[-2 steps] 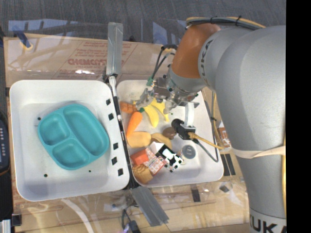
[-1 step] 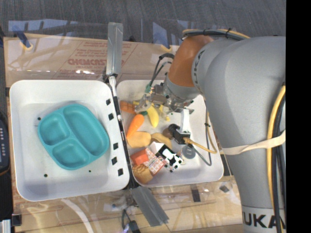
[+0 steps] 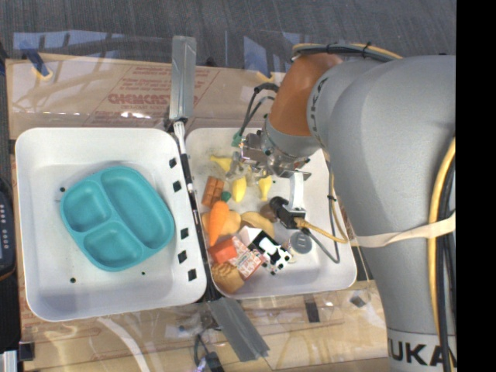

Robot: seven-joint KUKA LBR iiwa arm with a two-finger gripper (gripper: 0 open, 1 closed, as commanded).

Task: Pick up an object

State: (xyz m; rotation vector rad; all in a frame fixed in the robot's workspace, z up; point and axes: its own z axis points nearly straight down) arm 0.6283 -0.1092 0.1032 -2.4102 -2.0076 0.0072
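The right bin (image 3: 341, 273) holds a crowded heap of small toy foods. Nearest the camera, at its front edge, lies a brown bread-like piece (image 3: 226, 277), with a red-and-white printed packet (image 3: 246, 260) and a black-and-white cow-patterned piece (image 3: 273, 254) touching it. Just behind them sit a red block (image 3: 225, 249), an orange carrot-like piece (image 3: 222, 219) and a tan roll (image 3: 258, 222), all packed close together. A round grey disc (image 3: 300, 243) lies to their right, near a small black part on a white bracket. Farther back are a brown block (image 3: 212, 190) against the divider and several pale yellow pieces (image 3: 239, 187).

The gripper (image 3: 256, 160) is down among these yellow pieces at the back of the bin; whether it is open or closed, or grips anything, cannot be told, since the wrist hardware and cables cover it. The grey arm (image 3: 387, 153) with its orange band (image 3: 298, 99) hides the bin's right rear corner.

The left bin (image 3: 46, 285) carries a teal divided plate (image 3: 116, 217), well apart from the heap. Beyond both bins, the tabletop (image 3: 101, 91) shows under clear plastic sheeting.
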